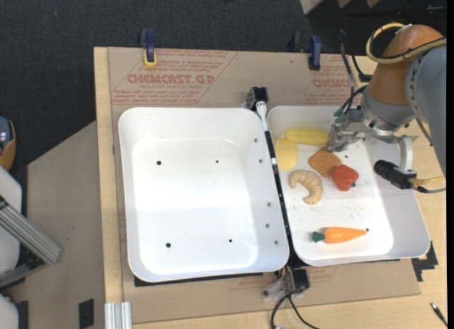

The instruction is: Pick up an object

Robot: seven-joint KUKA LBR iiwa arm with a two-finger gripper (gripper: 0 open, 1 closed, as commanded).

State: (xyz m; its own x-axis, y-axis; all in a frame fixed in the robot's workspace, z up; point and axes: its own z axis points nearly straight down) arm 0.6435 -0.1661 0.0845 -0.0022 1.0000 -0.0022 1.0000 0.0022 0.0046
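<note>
Nothing is lifted yet. The end effector hangs low in the right bin, just above the brown piece; I can't tell its state. The likeliest target, that brown piece, looks small, flattish and toast-coloured, lying between the yellow corn and a red piece.

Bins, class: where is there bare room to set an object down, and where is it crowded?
Left bin: bare floor from wall to wall. Right bin: crowded at the far end around corn, croissant and claw; a free strip lies beyond the carrot.
</note>
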